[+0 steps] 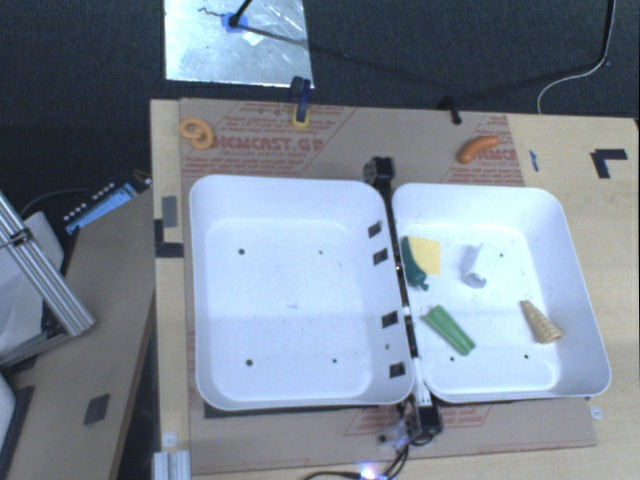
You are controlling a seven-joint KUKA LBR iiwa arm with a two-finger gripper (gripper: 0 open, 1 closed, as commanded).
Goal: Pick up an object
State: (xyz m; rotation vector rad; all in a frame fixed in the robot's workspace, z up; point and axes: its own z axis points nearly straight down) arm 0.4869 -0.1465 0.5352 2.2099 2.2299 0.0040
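On the far left edge of the worktop (100, 298) a metal rail (40, 278) slants past, and toward the back sit a small orange ring (197, 133) and a yellow and blue clip (300, 103) on the cardboard sheet. The left bin (215, 218) offers nothing to grasp, so the pick has to come from the right bin (570, 258).

Moving across that right bin, the first candidates are a yellow block (425, 255) with a dark green piece (413, 268) touching its left side, both pressed close to the wall where the bins meet. That wall leaves little room for a finger, so I judge them poor first choices. Just below lies a green stick (450, 330), tilted and lying apart from its neighbours; it looks the easiest target, best approached from straight above with the fingers closing across its narrow width. Further right a small grey piece (473, 266) sits near the middle, and a tan cone (541, 322) rests toward the right wall, its taper likely to slip under a squeeze. An orange sausage (478, 149) lies outside the bins at the back.

I cannot tell the state of the end effector from this view, so it should be spread wide before any descent, and lowered until it nearly meets the bin floor
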